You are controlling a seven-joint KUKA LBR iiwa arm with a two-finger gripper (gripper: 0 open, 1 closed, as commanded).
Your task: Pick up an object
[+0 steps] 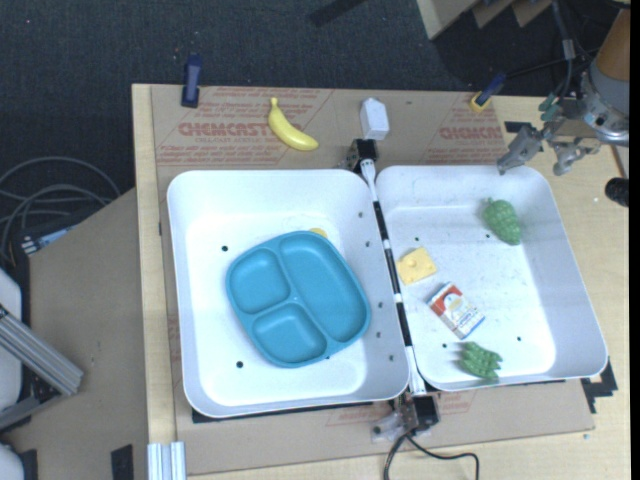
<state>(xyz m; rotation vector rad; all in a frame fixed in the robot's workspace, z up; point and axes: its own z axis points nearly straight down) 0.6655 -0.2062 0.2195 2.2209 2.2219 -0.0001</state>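
Objects lie scattered in the right bin (pixel 575 298), and we count four of them. Near its far side sits a lumpy green toy (pixel 503 220), knobbly and oval. Close to the divider between the bins lies a yellow cheese wedge (pixel 417 265), flat, with small holes on its face. Just toward the front from it is a small carton (pixel 457 310), white with red and blue print, lying tilted. At the front edge rests a second green piece (pixel 479 361), leafy and ragged in outline. The left bin (pixel 200 268) carries a blue divided tray (pixel 295 298) with three compartments, and a bit of yellow peeks out behind its far rim. On the bench beyond the bins we see a banana (pixel 290 128). The gripper (pixel 540 150) hangs over the far right corner of the right bin, apart from every object; its fingers are spread wide, with nothing between them.
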